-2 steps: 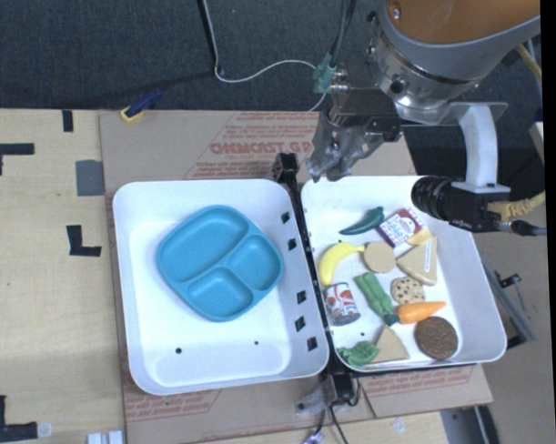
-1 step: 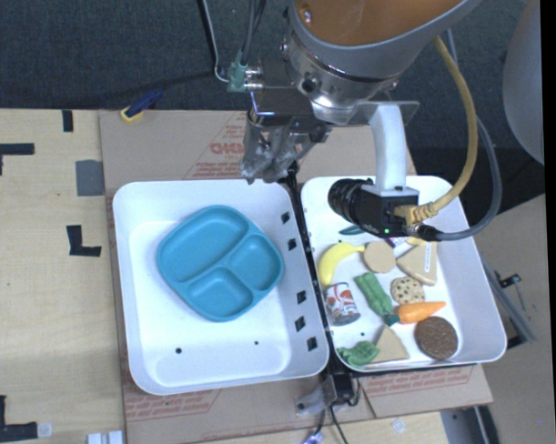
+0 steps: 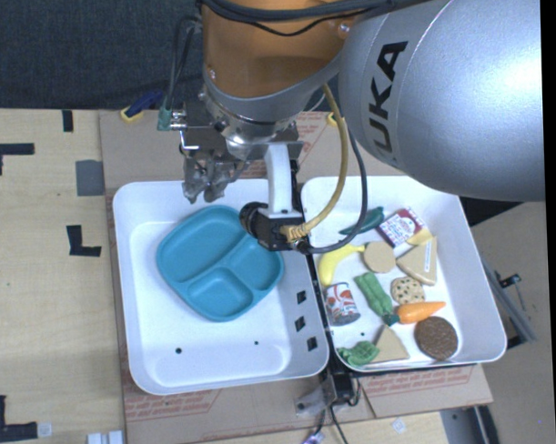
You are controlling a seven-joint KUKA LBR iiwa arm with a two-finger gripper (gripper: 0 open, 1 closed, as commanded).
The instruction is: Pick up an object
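Left bin (image 3: 135, 294): end effector (image 3: 207, 187) above blue tray (image 3: 218, 264); grip state unclear.

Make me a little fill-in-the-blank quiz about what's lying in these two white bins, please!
1. The blue divided plate lies in the ____ bin.
2. The banana is coloured ____.
3. The carrot lies in the ____ bin, just above the round brown cookie.
4. The gripper is above the plate's ____ edge.

Missing words: left; yellow; right; far
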